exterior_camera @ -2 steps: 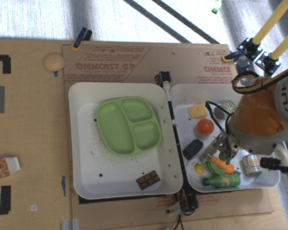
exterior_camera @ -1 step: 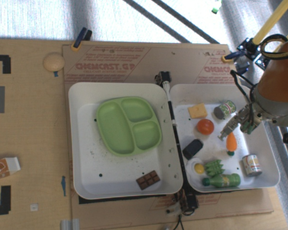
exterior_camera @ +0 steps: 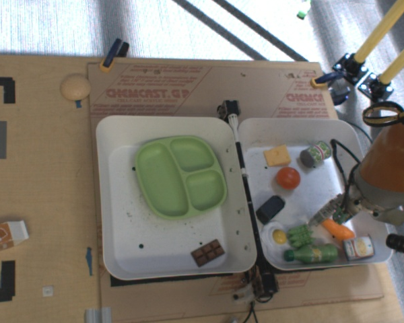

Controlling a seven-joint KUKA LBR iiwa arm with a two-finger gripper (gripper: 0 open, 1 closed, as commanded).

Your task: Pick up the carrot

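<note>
The carrot (exterior_camera: 339,230), a short orange piece, lies in the right bin (exterior_camera: 256,136) near its front right corner. It sits between a green leafy vegetable (exterior_camera: 299,235) and a small white container (exterior_camera: 359,247). My gripper (exterior_camera: 329,214) hangs low over the bin, just above and left of the carrot, at or very near its upper end. The arm's orange band (exterior_camera: 390,160) reaches in from the right and hides the bin's right wall.
The right bin also holds a yellow cheese wedge (exterior_camera: 277,155), a tomato (exterior_camera: 288,177), a tin can (exterior_camera: 315,154), a black block (exterior_camera: 270,208), an egg-like piece (exterior_camera: 278,235) and a green bottle (exterior_camera: 313,253). The left bin (exterior_camera: 114,200) holds a green divided plate (exterior_camera: 182,175) and a chocolate bar (exterior_camera: 208,252).
</note>
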